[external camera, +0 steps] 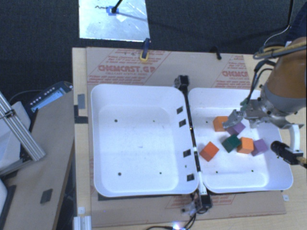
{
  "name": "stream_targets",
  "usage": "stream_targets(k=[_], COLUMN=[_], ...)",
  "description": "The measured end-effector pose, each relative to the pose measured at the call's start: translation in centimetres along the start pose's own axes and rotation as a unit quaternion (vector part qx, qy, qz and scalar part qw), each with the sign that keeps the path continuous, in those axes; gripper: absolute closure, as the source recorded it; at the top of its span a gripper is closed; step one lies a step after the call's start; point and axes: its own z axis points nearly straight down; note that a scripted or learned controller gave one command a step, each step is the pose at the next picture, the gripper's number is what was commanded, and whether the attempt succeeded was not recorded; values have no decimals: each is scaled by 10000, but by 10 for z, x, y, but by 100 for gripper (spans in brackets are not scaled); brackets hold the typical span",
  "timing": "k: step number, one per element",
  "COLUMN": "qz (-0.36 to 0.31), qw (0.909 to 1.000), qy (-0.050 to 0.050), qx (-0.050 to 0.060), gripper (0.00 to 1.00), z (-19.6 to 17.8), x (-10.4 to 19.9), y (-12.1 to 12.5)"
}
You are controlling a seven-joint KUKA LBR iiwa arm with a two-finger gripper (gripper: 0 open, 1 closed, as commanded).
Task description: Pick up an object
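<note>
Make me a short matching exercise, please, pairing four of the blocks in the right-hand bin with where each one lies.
Things:
1. green block
2. lone orange block
3. purple block under the gripper
4. purple block at the cluster's right end

Places:
A. nearest the divider between the bins, apart from the cluster
B. right of the orange block that sits in the cluster
C. beside the orange block toward the bin's far side
D. between the lone orange block and the orange block in the cluster

Pairs: 1-D, 2-A, 3-C, 4-B
</note>
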Motion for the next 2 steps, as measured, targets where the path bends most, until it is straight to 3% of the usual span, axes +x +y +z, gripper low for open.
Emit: stream_targets(k=[1,2], qz=[-16,-2], qw=[9999,10000], qy=[-36,-3], qx=[-116,-29], gripper=[0,0], z=[100,119], x=[-8,-42], y=[-26,17])
